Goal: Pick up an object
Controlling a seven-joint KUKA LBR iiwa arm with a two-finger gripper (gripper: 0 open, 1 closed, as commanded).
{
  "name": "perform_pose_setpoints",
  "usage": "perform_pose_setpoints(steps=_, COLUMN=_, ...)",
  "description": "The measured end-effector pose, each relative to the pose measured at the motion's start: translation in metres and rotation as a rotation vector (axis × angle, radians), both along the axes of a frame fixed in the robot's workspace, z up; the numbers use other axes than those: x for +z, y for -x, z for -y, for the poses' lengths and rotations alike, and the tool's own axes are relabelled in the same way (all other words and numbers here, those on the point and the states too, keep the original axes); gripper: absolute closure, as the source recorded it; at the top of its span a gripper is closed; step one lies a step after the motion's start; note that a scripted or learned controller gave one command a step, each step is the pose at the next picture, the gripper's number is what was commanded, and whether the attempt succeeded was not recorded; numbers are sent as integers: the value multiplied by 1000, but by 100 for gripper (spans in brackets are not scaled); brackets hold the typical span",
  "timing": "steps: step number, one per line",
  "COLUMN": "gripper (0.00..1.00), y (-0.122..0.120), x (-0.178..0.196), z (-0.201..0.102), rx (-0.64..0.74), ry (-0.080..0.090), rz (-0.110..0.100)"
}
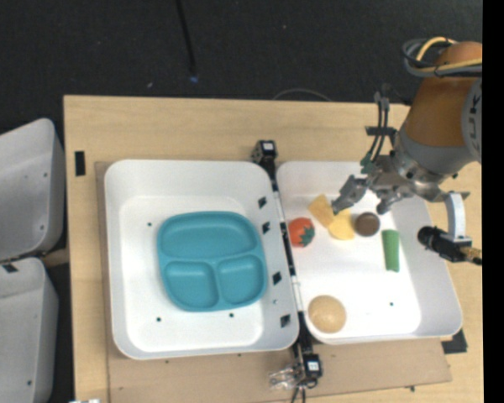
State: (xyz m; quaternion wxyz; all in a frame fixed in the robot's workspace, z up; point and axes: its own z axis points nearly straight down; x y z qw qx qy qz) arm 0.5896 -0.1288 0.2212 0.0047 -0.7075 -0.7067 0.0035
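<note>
We see the arm (441,112) reaching in from the right, over the right bin (437,309). Its gripper (370,200) hangs above the far part of that bin, fingers (349,196) spread apart with nothing between them.

Contents of the right bin:
- A yellow wedge (322,209) lies just left of the gripper.
- A yellow lump (342,228) sits touching the wedge on its near side.
- A brown ball (367,223) sits just right of the lump, directly below the gripper.
- A tomato (301,232), red with a green top, lies near the left wall.
- A green stick (391,250) lies lengthwise to the right of the ball.
- A tan bun (327,313) sits in the near left corner, well apart from the rest.

The left bin (130,309) holds a teal tray (211,259) with three compartments, lying flat near its centre.
</note>
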Motion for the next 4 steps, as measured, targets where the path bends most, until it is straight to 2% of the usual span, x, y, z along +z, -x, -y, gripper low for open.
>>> perform_pose_setpoints(steps=1, gripper=0, y=-3, x=7, z=0, rx=3, ry=2, rz=12)
perform_pose_setpoints(steps=3, gripper=0, y=-10, x=-87, z=15, rx=-4, ry=4, rz=10)
perform_pose_setpoints(steps=4, gripper=0, y=-10, x=-122, z=17, rx=-6, ry=4, rz=10)
